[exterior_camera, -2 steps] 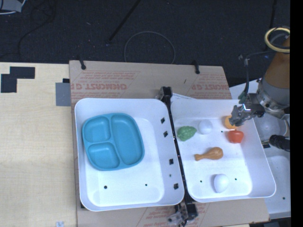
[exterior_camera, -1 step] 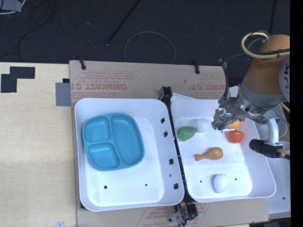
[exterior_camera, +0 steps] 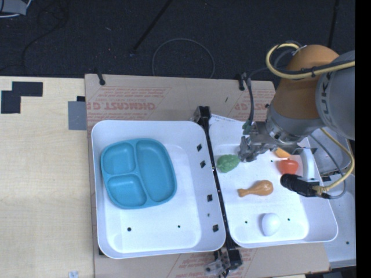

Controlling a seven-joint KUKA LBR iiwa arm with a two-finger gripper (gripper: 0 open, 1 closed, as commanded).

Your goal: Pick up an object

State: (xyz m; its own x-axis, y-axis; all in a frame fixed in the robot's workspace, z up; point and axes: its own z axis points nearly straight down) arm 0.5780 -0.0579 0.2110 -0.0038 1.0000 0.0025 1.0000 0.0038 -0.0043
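Observation:
My gripper [exterior_camera: 248,153] hangs low over the right bin [exterior_camera: 313,227], its tip just right of a green leafy toy [exterior_camera: 228,163] that lies near the bin's left wall. A brown drumstick toy [exterior_camera: 257,189] lies below the gripper toward the bin's middle. A white egg-like ball [exterior_camera: 269,223] rests near the front. A red toy [exterior_camera: 288,166] and a small orange piece [exterior_camera: 282,153] sit to the right of the gripper, partly hidden by the wrist. I see nothing between the fingers from this angle.
The left bin [exterior_camera: 191,225] holds a blue three-compartment plate [exterior_camera: 138,172]. A black divider [exterior_camera: 211,178] runs between the two bins. The arm's grey body and orange band [exterior_camera: 304,80] cover the right bin's back right corner.

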